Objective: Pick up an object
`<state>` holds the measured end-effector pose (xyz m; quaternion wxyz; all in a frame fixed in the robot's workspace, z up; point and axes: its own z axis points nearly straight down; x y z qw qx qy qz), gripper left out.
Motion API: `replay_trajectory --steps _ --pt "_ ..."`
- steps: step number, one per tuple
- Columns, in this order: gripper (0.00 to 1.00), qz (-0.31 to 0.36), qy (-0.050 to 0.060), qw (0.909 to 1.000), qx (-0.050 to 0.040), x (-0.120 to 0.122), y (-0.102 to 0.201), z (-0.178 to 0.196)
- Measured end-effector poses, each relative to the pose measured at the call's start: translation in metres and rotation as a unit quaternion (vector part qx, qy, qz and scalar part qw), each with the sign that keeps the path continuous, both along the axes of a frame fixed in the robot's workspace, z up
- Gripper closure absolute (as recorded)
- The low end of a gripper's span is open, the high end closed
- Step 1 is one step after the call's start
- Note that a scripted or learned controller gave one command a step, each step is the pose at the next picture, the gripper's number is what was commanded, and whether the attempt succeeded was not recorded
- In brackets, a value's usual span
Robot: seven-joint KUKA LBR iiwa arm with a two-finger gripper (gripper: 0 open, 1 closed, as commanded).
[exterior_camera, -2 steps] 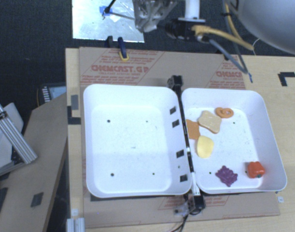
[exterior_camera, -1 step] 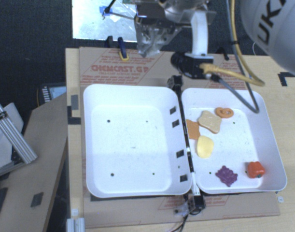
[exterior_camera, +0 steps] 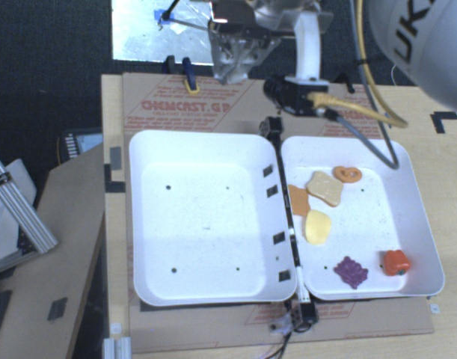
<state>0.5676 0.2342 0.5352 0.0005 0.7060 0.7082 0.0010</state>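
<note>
The right bin (exterior_camera: 419, 223) holds several small items: an orange pretzel-shaped ring (exterior_camera: 348, 174), a tan bread slice (exterior_camera: 325, 188), a flat orange piece (exterior_camera: 298, 200) against the left wall, a pale yellow oval (exterior_camera: 318, 226), a purple grape bunch (exterior_camera: 351, 271) and a red-orange block (exterior_camera: 396, 262). My gripper (exterior_camera: 234, 64) hangs high at the top of the view, above the cardboard behind the left bin, far from all of them. Nothing shows beneath it.
The left bin (exterior_camera: 138, 223) sits beside the right one, joined by a black-clipped divider (exterior_camera: 279, 200). Yellow and grey cables (exterior_camera: 363, 114) trail over the right bin's back edge. A blue-and-yellow clamp (exterior_camera: 189, 77) sits on the cardboard (exterior_camera: 183, 105).
</note>
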Motion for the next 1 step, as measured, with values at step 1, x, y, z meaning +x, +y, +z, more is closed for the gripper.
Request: replay_trajectory --steps 1 --pt "1.0 -0.004 0.0 1.0 -0.0002 -0.0613 -0.0877 0.0014"
